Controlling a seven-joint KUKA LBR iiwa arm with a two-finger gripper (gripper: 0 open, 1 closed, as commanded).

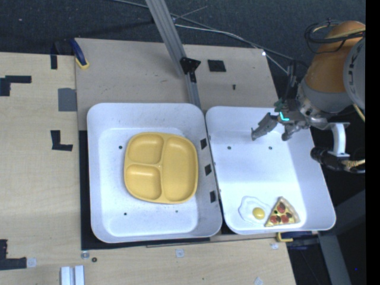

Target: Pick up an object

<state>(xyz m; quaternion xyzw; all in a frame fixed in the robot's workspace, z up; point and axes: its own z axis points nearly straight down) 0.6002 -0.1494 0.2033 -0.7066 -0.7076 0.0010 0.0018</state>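
Two toys [270, 211] below gripper [272, 133]

Two white bins [101, 159] side by side

The arm reaches in from the far right; its gripper [272, 130] points left, fingers spread open, holding nothing.

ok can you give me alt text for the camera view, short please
A grey and orange robot arm holds its open gripper over the right white bin, which has a toy fried egg and pizza slice. The left bin holds a yellow divided plate.
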